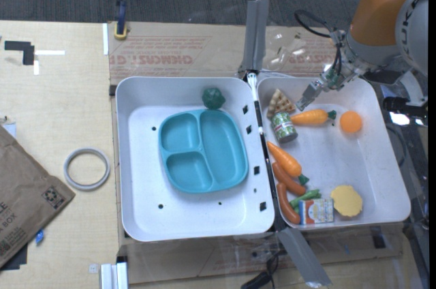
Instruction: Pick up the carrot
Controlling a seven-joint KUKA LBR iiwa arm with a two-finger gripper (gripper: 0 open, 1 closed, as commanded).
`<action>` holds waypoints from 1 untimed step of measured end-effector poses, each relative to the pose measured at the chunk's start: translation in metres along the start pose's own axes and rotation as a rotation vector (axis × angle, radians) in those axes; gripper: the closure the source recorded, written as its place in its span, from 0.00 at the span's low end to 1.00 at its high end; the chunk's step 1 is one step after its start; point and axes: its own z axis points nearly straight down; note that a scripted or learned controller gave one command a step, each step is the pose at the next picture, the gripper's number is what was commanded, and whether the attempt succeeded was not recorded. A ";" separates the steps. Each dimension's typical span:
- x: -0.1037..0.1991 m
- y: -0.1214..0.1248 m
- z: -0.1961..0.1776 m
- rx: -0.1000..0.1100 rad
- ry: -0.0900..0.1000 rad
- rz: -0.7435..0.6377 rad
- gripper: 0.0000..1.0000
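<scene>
An orange carrot point(310, 118) with a green stub at its right end lies crosswise in the far part of the right bin point(381, 165). A second, longer carrot point(285, 159) lies diagonally along that bin's left wall, its green top pointing toward the front. My gripper point(308, 97) hangs over the back of the right bin, just beyond the first carrot and slightly left of its middle. It holds nothing that I can see, and there is a small gap between it and the carrot.
Around the carrots sit a green-labelled can point(283, 127), a waffle-like wedge point(279, 102), an orange ball point(350, 123), a red sausage-like piece point(286, 202), a small carton point(315, 211) and a yellow disc point(347, 201). The left bin point(136, 165) holds a teal divided plate point(202, 150) and a green broccoli point(213, 98).
</scene>
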 end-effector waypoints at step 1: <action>-0.001 -0.040 0.075 0.000 0.002 -0.292 0.00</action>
